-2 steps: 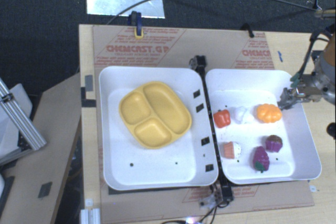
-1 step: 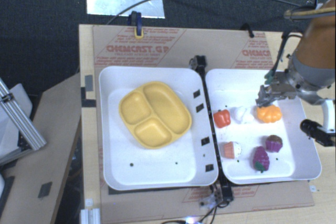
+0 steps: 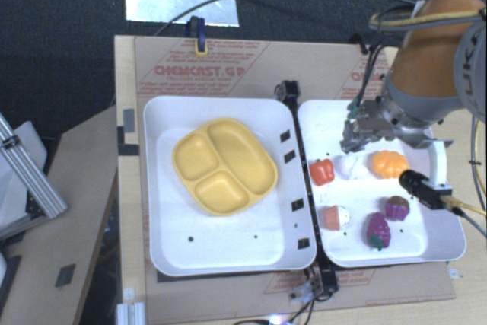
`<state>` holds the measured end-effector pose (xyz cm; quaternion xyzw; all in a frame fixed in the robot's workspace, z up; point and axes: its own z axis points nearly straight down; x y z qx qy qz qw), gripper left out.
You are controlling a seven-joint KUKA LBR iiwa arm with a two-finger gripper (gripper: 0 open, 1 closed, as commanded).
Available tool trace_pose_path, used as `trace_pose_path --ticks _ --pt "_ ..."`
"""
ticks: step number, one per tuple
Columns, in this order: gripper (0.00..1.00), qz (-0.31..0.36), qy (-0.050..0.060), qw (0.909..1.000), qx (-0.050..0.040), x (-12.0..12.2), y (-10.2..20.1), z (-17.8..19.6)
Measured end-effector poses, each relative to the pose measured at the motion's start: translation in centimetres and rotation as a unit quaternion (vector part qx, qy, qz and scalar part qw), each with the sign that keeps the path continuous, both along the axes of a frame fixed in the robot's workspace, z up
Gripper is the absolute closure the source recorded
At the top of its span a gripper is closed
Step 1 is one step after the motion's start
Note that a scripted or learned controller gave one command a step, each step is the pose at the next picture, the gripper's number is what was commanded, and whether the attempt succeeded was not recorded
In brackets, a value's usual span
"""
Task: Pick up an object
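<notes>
Gripper low in right bin, over a small white object; nothing seen grasped.

Near rim: purple toy (image 3: 378,231), dark purple piece (image 3: 396,208), pink-and-white piece (image 3: 335,218). Mid bin: red pepper (image 3: 322,172), orange pumpkin (image 3: 389,164). The white object (image 3: 351,164) lies between these two, directly below the gripper (image 3: 358,139); its long axis is unclear. Jaw state: cannot tell, wrist blocks them. Pepper and pumpkin crowd both sides; the centre divider (image 3: 303,179) is near. Left bin (image 3: 163,240) holds a yellow tray (image 3: 224,165), well apart.
</notes>
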<state>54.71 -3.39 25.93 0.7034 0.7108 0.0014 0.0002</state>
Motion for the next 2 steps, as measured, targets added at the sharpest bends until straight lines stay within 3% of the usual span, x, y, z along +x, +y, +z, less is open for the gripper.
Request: trace_pose_path --ticks 2 --pt "1.00 0.000 0.000 1.0000 0.0001 3.2 11.5 -1.0"
